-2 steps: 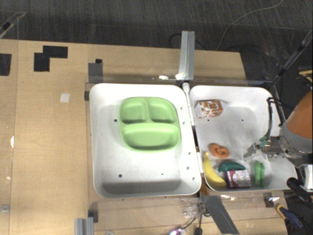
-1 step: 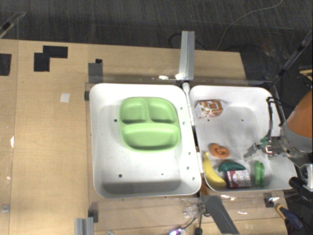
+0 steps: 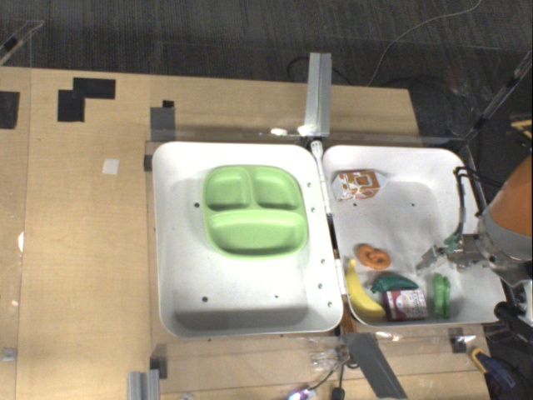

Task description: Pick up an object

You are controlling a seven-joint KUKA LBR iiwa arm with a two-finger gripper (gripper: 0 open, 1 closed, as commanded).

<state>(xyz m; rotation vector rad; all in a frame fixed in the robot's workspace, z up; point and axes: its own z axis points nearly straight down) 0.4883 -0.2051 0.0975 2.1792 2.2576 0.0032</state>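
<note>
The right bin (image 3: 416,161) holds several small objects. A brown and white packet (image 3: 357,185) lies at its back left. An orange piece (image 3: 373,257) sits near the middle left, and a yellow banana (image 3: 361,291) lies along the front left wall. Beside the banana are a dark green item (image 3: 395,282), a dark red can (image 3: 405,305) on its side and a small green cylinder (image 3: 440,295). My gripper (image 3: 439,255) hangs low over the right half of this bin, just above the green cylinder and to the right of the orange piece, with nothing visibly in it.
The left bin (image 3: 179,248) carries a green divided plate (image 3: 253,208). A metal post (image 3: 318,94) stands behind the seam between the bins. The arm's orange band (image 3: 512,202) rises at the right edge, with dark cables (image 3: 463,198) beside it.
</note>
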